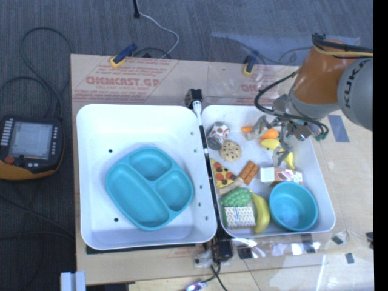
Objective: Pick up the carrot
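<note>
several toys crowd carrot (250,128); gripper (274,139) grip state unclear, risks snagging orange fruit (271,134) or lemon (271,143) instead

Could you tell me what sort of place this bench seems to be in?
Probably a robotics lab set up for picking trials. A grey and orange robot arm reaches over two white bins, one full of toy food, and a handheld control pendant lies on the carpet.

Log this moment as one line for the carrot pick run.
task: pick carrot | gripper: over right bin, by orange piece | grasp: unconfirmed | left bin: blue tray
</note>
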Available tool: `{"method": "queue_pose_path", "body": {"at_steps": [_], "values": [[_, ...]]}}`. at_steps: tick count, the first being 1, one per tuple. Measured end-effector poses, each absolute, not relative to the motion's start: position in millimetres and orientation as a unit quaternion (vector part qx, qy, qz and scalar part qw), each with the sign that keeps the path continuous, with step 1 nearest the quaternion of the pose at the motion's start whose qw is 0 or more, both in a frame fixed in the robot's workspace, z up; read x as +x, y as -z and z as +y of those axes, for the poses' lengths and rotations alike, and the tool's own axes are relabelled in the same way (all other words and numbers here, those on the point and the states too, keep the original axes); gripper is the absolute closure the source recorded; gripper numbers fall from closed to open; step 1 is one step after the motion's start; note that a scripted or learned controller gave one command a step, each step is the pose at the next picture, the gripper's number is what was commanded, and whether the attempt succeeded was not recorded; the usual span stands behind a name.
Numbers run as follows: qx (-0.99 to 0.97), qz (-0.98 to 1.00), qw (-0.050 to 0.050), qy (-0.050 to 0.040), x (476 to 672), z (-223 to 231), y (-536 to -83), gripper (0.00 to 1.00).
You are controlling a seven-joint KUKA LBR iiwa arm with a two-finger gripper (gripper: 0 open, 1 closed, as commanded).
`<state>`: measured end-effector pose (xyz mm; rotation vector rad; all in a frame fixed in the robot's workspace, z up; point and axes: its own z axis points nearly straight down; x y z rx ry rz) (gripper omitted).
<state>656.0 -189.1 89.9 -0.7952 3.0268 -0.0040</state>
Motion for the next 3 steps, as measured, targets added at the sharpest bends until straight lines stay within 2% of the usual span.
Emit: {"method": "queue_pose_path", "body": {"at_steps": [1,2,3], "values": [[-0.254,0.967,0.011,0.0038,659.6,-188.1,-103.3,1.00],[-0.254,0.967,0.010,0.0033,659.1,-187.9,-102.3,0.00],[-0.254,0.967,0.013,0.0052,660.9,-187.6,-113.2,1.00]]}}
